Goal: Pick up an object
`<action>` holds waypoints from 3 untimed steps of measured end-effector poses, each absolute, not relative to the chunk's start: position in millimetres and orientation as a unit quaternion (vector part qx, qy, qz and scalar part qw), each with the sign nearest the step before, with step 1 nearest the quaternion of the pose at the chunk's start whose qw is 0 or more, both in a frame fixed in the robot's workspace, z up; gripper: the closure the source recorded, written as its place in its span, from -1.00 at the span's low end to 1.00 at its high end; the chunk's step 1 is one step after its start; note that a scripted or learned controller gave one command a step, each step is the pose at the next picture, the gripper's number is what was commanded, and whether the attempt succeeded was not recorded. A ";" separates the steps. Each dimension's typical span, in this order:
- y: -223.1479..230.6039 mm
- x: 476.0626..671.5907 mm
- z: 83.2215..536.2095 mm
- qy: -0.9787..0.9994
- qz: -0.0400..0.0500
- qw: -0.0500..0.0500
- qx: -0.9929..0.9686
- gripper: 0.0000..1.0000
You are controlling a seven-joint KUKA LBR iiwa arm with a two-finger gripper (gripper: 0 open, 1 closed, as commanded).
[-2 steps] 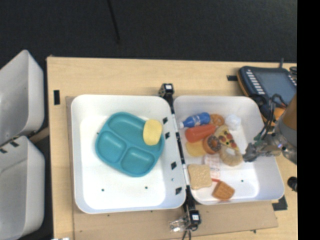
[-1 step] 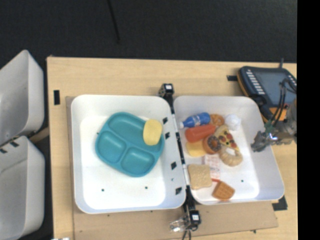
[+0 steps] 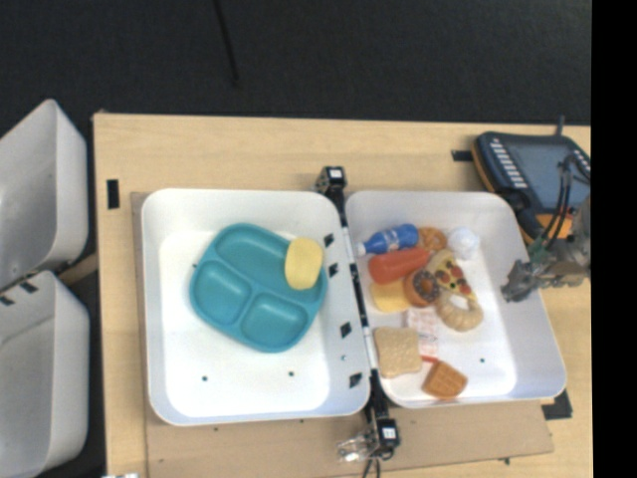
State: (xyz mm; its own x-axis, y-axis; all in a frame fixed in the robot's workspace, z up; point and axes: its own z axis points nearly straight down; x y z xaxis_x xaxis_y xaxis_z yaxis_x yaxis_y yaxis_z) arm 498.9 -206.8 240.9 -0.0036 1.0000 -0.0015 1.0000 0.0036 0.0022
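Toy food (image 3: 423,285) clusters in the right bin (image 3: 498,352), a red piece (image 3: 398,264) lying crosswise, on a wooden tabletop (image 3: 249,147); the tool (image 3: 518,285) grip state is unclear.

A light wooden bench (image 3: 249,152) carries two shallow white bins set side by side, touching along their inner edges. The left bin (image 3: 169,366) and the right bin (image 3: 508,366) together cover most of the benchtop, leaving a bare strip of wood along the far side and a narrower one at the left. At the far right corner of the bench lies a dark handheld control pendant (image 3: 523,167) with an orange rim, just beside the right bin.
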 end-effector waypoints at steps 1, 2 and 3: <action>-155.4 522.0 244.5 0.710 0.001 0.001 0.705 1.00; -108.9 553.7 253.6 0.710 0.001 0.001 0.704 1.00; -60.2 592.0 244.0 0.709 0.001 0.001 0.705 1.00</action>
